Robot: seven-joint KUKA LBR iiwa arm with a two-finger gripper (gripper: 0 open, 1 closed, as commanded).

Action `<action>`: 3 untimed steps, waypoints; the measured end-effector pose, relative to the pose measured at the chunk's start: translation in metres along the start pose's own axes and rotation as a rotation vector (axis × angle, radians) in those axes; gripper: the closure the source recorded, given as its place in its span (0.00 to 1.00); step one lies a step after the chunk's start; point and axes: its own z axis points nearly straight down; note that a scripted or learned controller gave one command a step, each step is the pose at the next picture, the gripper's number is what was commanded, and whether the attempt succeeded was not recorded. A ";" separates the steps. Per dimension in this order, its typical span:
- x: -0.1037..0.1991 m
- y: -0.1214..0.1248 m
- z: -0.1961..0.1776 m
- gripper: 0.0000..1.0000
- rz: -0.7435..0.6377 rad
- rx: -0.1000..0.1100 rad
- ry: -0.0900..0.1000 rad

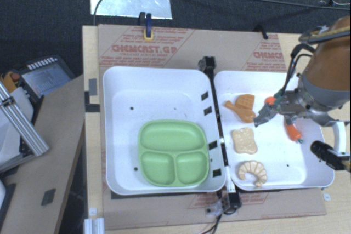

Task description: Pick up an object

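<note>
So far nothing has been lifted, as far as I can see. The tool (pixel 262 117) hangs low over the right bin (pixel 315 170), just beside the orange drumstick toy (pixel 242 106), but whether it is spread or pressed together I cannot tell. A waffle (pixel 244 141) and a croissant (pixel 252 171) lie on the bin floor nearer me, and a small carrot (pixel 294 132) sits under the wrist. The green plate (pixel 172 152) lies in the left bin (pixel 126 85). I'd say the grab and the lift are both left to do
</note>
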 end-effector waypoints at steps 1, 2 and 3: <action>0.000 0.002 -0.004 0.00 -0.002 -0.010 -0.001; -0.003 -0.002 0.057 0.00 0.000 -0.004 -0.001; 0.006 -0.009 0.108 0.00 0.000 -0.003 0.000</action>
